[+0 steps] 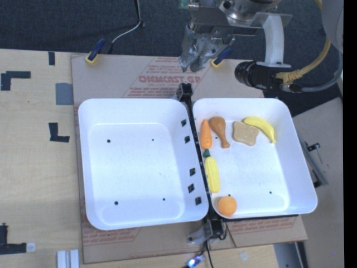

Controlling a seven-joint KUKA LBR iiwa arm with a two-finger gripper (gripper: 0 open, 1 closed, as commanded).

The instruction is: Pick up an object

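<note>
The right bin (279, 197) holds a carrot (206, 134), a brown drumstick (219, 129), a slice of toast (245, 133), a banana (262, 127), a corn cob (212, 173) and an orange (227, 206). My gripper (195, 62) hangs high above the back edge of the bins, over the cardboard near the divider. Nothing shows between its fingers. It is well apart from every object.
The left bin (89, 149) lies beside the right one, with black clips (192, 175) along the shared divider. Both sit on a cardboard sheet (150, 80). A black camera and yellow cable (268, 76) hang at the back right.
</note>
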